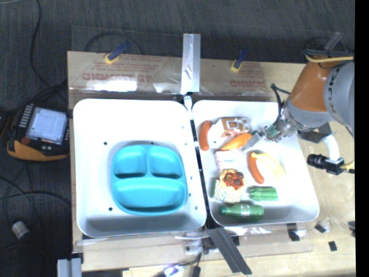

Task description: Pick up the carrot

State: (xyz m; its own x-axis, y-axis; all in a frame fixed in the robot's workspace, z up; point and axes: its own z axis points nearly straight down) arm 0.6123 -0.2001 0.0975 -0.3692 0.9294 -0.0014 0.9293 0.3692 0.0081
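Camera view looks down on the bench (92,77), and both white bins sit side by side. The left bin (92,126) carries a blue divided tray (150,178), three compartments, nothing in them. All the action is in the right bin (300,172).

The arm (314,91) reaches in from the right, orange band over the bin's upper right corner, and the jaws (260,136) are down low inside the bin, pointing left. Their tips sit right at the thick end of the carrot (236,141), which lies slantwise in the upper middle of the bin, orange, with its narrow end towards the lower left. Touching or just short of it? Too close to call. How far the jaws stand apart cannot be told from this angle, and nothing is clearly seen clamped between them.

Around the carrot it is crowded. An orange-red sausage (204,134) stands along the bin's left wall. A small printed packet (233,123) lies just above the carrot. Below it, a white box (229,160), then a netted bag with red pieces (230,184). To the right, a second sausage (255,167) rests against a yellow banana (271,165). Lower down, a green cucumber-like piece (264,194) and a green bottle (242,212) lie near the front wall.
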